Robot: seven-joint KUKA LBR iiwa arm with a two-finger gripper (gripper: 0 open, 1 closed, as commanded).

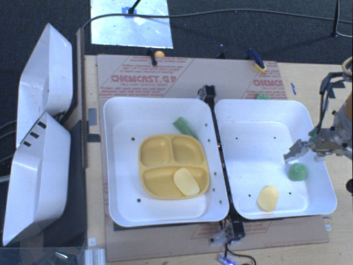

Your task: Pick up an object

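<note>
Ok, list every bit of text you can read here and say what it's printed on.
"CHEMCAST GP" in red on the protective sheet under the bins, far-left corner.
The same red logo repeats at the far-right corner, but it is partly hidden and blurred.
Small red print beneath both logos: too small to read.

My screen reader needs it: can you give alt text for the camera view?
The gripper hangs in the right bin just above a green ball, with a yellow piece nearby. The left bin holds a yellow divided tray and a green stick.
</note>
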